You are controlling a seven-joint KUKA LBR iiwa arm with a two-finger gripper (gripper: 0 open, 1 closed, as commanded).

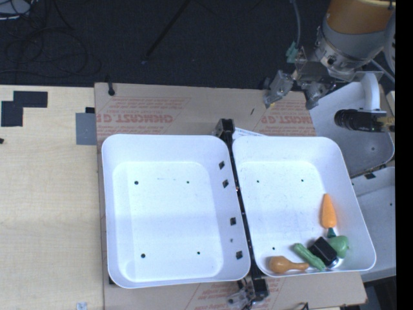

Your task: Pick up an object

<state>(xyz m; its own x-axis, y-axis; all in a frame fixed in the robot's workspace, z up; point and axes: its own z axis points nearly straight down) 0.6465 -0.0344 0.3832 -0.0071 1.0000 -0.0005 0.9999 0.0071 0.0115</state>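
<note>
- The gripper (292, 93) hangs above the cardboard sheet (193, 112), beyond the far rim of the right bin (290, 166) and well apart from everything in it.
- Whether its two fingers are spread or pressed together cannot be told from this slant; nothing shows between them.
- The objects sit in the right bin's near right corner, far from the gripper.
- An orange carrot-like piece (328, 212) lies along the bin's right wall, above the rest of the cluster.
- A small black block (322, 250) rests below the carrot, touching a green rounded toy (339, 243) on its right and a green elongated piece (307, 254) on its left.
- A tan pear-shaped piece (286, 264) lies by the bin's near wall, just beside the green elongated piece.
- The left bin (168, 212) adjoins the right bin, joined by a black clip strip (233, 199).
</note>
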